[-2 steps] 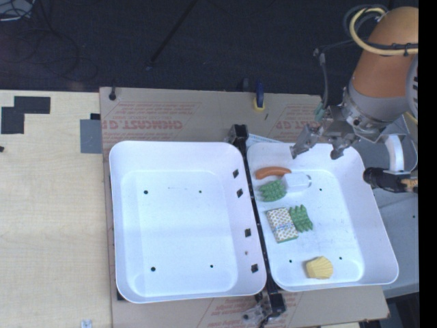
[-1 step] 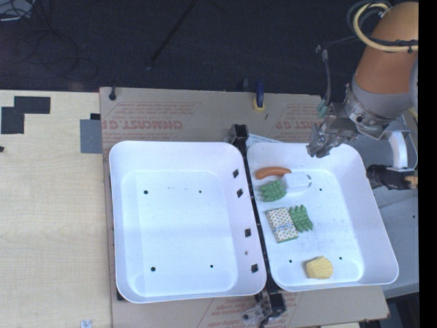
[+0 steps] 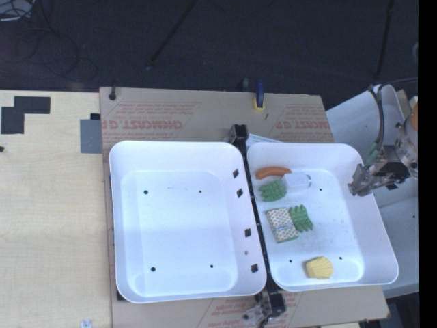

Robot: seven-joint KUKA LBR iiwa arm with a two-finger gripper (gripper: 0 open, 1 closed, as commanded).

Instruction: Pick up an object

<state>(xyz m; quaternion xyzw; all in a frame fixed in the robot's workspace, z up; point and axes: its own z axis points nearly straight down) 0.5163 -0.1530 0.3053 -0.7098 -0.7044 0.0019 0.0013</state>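
The right bin [image 3: 369, 251] holds several small items. An orange carrot-like piece [image 3: 273, 172] lies near its far left, with a clear plastic cup [image 3: 298, 181] beside it. Below them sit a green leafy piece [image 3: 273, 191], a second green piece [image 3: 301, 218] and a patterned square block [image 3: 281, 225]. A yellow corn-like piece [image 3: 319, 268] rests near the front wall. My gripper [image 3: 360, 185] hangs over the right rim of this bin, apart from all the items, with nothing visibly held.
The left bin [image 3: 130, 265] stands beside the right one, joined by a black divider with clips [image 3: 248, 203]. Both rest on a cardboard sheet [image 3: 177, 118] on the wooden bench. The arm [image 3: 399, 149] comes in at the right edge.
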